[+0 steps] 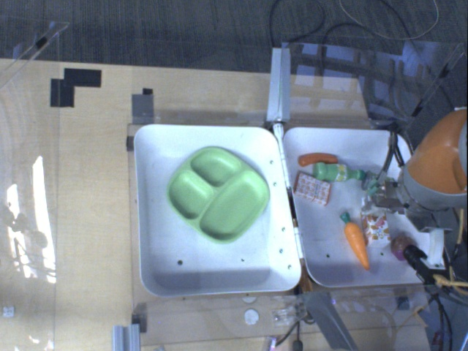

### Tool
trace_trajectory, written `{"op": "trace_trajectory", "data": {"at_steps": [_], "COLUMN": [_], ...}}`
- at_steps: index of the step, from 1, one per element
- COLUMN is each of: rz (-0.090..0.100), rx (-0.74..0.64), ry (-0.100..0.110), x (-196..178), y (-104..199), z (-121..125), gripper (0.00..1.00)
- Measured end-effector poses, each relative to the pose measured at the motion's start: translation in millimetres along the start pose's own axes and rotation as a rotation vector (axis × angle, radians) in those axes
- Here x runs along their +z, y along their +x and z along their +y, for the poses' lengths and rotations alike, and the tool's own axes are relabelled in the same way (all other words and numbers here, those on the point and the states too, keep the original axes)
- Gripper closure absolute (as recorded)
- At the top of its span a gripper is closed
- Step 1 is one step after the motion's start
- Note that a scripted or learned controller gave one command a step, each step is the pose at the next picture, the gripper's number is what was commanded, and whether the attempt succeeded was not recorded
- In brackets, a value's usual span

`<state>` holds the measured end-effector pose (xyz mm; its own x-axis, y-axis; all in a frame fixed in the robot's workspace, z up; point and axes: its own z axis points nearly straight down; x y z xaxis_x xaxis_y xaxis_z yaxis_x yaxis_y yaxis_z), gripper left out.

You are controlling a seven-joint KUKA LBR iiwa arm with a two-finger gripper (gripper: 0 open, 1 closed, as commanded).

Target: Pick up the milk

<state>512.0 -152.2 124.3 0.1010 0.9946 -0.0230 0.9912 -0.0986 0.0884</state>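
Observation:
The milk (375, 229), a small white carton with red print, lies in the right bin (322, 269) near its right side. Just left of it lies an orange carrot (356, 243). My gripper (379, 196) hangs right over the carton's far end, under the grey wrist and orange band that reach in from the right. The view does not show whether the gripper touches the carton.
The right bin also holds a red sausage (317, 159), a green bottle (333, 172), a pink patterned box (312, 189) and a small purple item (401, 246). A green divided plate (218, 194) lies in the left bin (157, 254).

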Motion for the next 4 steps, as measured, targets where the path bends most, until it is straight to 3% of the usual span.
{"op": "trace_trajectory", "data": {"at_steps": [1, 2, 3, 4], "rz": [0.001, -0.003, -0.002, -0.002], "rx": [0.000, 0.113, 0.149, 0.076], "ry": [0.004, 0.010, 0.010, 0.016], "x": [1.4, 13.4, 13.4, 13.8], "y": [0.3, 23.7, 27.2, 26.9], "z": [-1.1, -8.8, -9.0, -10.5], "gripper": [0.00, 0.00, 0.00, 0.00]}}
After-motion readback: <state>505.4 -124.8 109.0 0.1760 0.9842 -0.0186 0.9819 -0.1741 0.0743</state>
